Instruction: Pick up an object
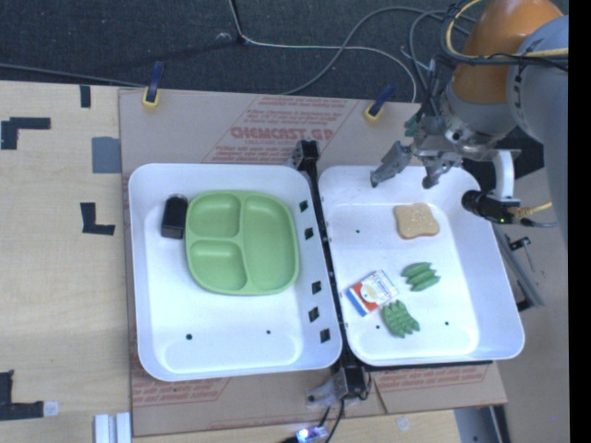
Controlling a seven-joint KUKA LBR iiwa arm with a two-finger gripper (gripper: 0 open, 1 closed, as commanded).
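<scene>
Nearest my camera, along the bottom of the frame, is the front lip of the right bin [434,356], and just inside it sit the candidates: a dark green pea pod cluster [401,319] at about 6 o'clock in that bin, a small red, white and blue packet [371,292] touching it toward 10 o'clock, and a lighter green pod [421,276] just beside at 2 o'clock. Farther back, near 12 o'clock of the bin floor, lies a slice of toast [416,221], apart from the rest.

My claw [413,166] hangs over the back rim of the right bin, its two fingers spread wide with nothing between them, so it is released. The toast is the closest target, toward 6 o'clock from the claw. I judge the best play is to come forward over the toast, centre the fingers across its narrower span, and descend straight before closing; it lies flat, so the tips must reach the bin floor or they will slide over it.

In the left bin [148,275] a green divided plate [243,242] fills the middle, with a small black block [174,217] touching it at 9 o'clock.

Hard to read: the claw's height above the bin, the packet's print, and the wrist, tangled in cables and cut off at the right edge.
</scene>
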